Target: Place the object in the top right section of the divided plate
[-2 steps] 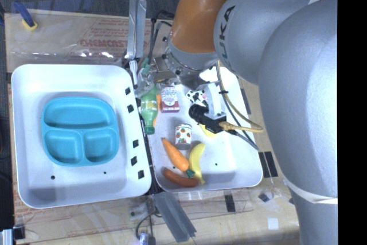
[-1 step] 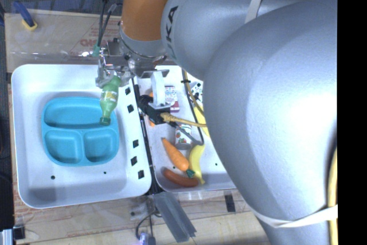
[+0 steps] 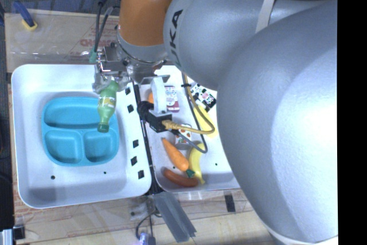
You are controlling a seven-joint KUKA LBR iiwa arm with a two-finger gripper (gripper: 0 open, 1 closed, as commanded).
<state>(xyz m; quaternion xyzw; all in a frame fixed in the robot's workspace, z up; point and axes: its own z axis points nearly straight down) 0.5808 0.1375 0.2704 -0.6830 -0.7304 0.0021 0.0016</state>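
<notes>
A blue divided plate [image 3: 64,136] lies in the left white bin [image 3: 34,181]. It has one long section at the top and two smaller ones below. My gripper [image 3: 108,83] hangs over the plate's upper right corner, shut on the top of a small green bottle [image 3: 105,109] with a yellow label. The bottle dangles tilted, and its lower end is over the right end of the long top section, near the plate's right rim. The big grey arm covers much of the right side.
The right bin [image 3: 221,172] holds a carrot [image 3: 175,155], a banana [image 3: 196,162], a red-brown sausage [image 3: 179,179], a white and red carton [image 3: 164,97] and a black-and-white checkered piece [image 3: 202,96]. A ridge [image 3: 139,140] divides the two bins.
</notes>
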